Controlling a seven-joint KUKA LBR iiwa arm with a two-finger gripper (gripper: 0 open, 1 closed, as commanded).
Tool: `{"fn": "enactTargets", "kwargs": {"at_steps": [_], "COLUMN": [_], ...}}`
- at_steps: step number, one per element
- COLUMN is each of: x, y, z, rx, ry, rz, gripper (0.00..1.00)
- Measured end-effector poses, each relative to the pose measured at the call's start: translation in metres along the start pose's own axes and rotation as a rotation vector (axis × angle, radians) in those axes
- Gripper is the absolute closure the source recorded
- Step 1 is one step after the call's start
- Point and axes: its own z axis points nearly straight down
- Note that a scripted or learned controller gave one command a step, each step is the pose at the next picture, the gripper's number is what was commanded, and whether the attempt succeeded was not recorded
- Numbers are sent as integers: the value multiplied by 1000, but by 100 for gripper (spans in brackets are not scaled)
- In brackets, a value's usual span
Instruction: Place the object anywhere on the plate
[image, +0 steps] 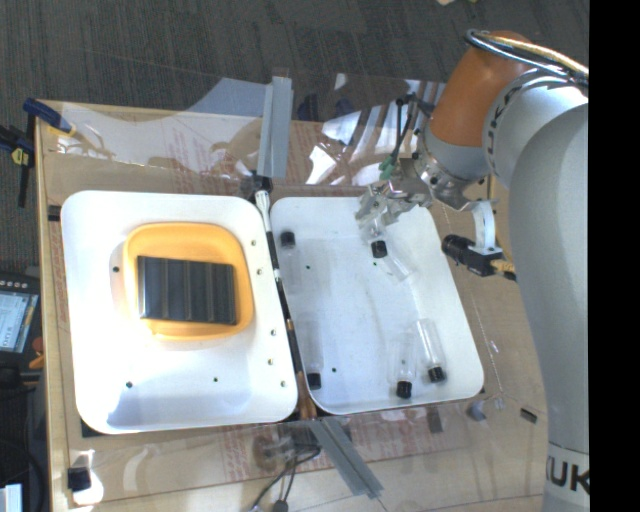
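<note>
**Gripper at far edge of R bin, clear tube just below it**

Writing: only legible text is white "KU" (567, 476) on the grey arm (545, 200) body at lower right, cut off by the frame. A small screen (12, 322) at the bench's left edge is lit, but its content is too small to read. No labels legible on the bins, plate or tubes.

Task obj: a short tube (388, 258) of clear plastic w/ a black cap at one end. The see-through body is faint against the white bin floor, so the cap is what stands out. It lies flat in the right bin (340, 320), near the far edge and toward the far-right corner, cap end pointing to the far edge.

Rel. to gripper: the gripper (385, 205) sits over the right bin's far edge, below the orange band (475, 95). The tube's cap is just beside the gripper tip, on the near side. Can't tell if they touch, nor if the gripper is open or closed, or has hold of anything; glare and clear parts blur it.

Two similar tubes (420, 360) lie side by side near the right bin's near-right corner, caps toward the near edge.

The yellow plate (180, 236) sits in the left bin (170, 390), toward its far edge, w/ a dark ribbed slab (190, 290) on it. Plate and tube are well apart, in separate bins.
</note>
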Motion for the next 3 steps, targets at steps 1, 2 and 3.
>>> {"fn": "enactTargets", "kwargs": {"at_steps": [1,2,3], "x": [38,112,179], "y": [-5,5,-61], "z": [-4,-39,10], "rx": [2,-1,4], "ry": [0,-2,-1], "rz": [-73,-218,-289], "gripper": [100,100,100]}}
